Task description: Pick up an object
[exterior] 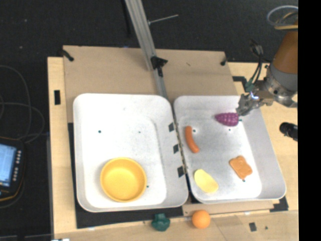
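In the right bin (pixel 261 149) lie a purple grape bunch (pixel 226 118) near the back, an orange sausage-shaped piece (pixel 191 138) at the left, a pale yellow piece (pixel 205 181) at the front and an orange block (pixel 241 166) at the front right. My gripper (pixel 245 106) hangs at the bin's back right, just right of the grape bunch and close to it. Nothing shows between its fingers.
The left bin (pixel 90 114) holds a yellow bowl (pixel 123 178) at its front. A metal pole (pixel 143 31) slants down to the gap between the bins. On the bench in front lie an orange ball (pixel 200 219) and a green object (pixel 161 222).
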